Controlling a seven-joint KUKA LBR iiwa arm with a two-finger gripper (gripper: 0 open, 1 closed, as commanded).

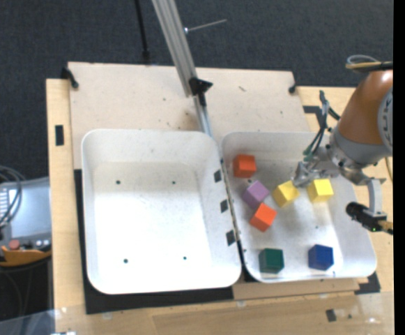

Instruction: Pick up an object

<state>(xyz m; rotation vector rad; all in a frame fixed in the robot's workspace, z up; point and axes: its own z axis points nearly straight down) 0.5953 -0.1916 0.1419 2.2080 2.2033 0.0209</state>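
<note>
The right bin [355, 257] holds several small blocks. An orange block [244, 165] lies at the back left, with a purple block [256, 191] and a second orange block [263, 217] in front of it. Two yellow blocks [284, 192] [321, 189] sit mid-bin. A green block [272, 259] and a blue block [321, 256] lie near the front wall. My gripper [304, 176] hangs low over the bin, just behind the gap between the two yellow blocks and close to the left one. Nothing visibly hangs from it.
The left bin [97, 187] stands beside the right one, sharing a raised divider [224, 194]. A slanted metal rail [178, 40] rises behind the bins. The grey and orange arm [366, 117] covers the right bin's back right corner.
</note>
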